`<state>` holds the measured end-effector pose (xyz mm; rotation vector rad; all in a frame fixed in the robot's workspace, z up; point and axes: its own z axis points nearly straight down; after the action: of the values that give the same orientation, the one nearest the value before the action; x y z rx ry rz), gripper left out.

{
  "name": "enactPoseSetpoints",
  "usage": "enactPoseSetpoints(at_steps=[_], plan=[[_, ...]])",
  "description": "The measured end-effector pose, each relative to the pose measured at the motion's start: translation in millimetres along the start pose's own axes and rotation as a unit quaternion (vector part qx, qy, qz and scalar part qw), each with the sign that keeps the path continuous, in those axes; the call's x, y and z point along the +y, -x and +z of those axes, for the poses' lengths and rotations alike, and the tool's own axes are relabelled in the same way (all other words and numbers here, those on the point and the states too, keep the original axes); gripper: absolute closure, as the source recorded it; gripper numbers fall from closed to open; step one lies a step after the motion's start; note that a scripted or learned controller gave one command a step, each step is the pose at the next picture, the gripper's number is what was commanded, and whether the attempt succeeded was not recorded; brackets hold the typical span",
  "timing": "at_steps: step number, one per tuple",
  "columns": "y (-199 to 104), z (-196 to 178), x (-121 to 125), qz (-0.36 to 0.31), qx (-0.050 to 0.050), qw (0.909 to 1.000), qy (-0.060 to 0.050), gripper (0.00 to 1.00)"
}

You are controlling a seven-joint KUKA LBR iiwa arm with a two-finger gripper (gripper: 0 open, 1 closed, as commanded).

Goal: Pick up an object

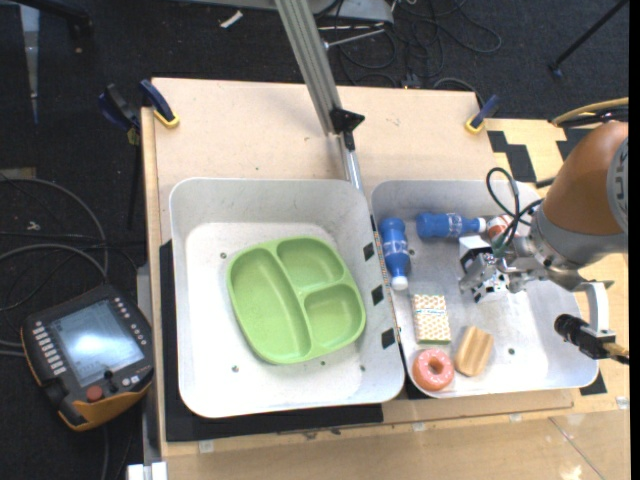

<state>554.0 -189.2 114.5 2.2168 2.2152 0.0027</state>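
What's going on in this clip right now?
A KUKA arm reaches in from the right, its hand low over the right bin, near two blue bottles. A pink donut, a bread roll and a small checkered box lie toward the bin's front. The left bin holds a green divided plate. Nothing visibly sits in the hand.

Arm [590,203] — grey, orange band, black cable loops; metal gripper [487,274].

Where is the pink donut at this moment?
In the camera view, the pink donut lies at the near left corner of the right bin, just below the patterned card and beside the tan bread roll.
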Motion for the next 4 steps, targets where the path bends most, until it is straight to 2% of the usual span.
enactPoseSetpoints(at_steps=[1,3,4], plan=[[-1.4,-6.5,-0.9,0.000,0.001,1.0000,-0.002,1.00],[-0.9,-102.3,6.0,-0.002,0.001,1.0000,0.000,1.00],[-47.6,-99.9,3.5,-0.004,0.003,1.0000,-0.004,1.00]])
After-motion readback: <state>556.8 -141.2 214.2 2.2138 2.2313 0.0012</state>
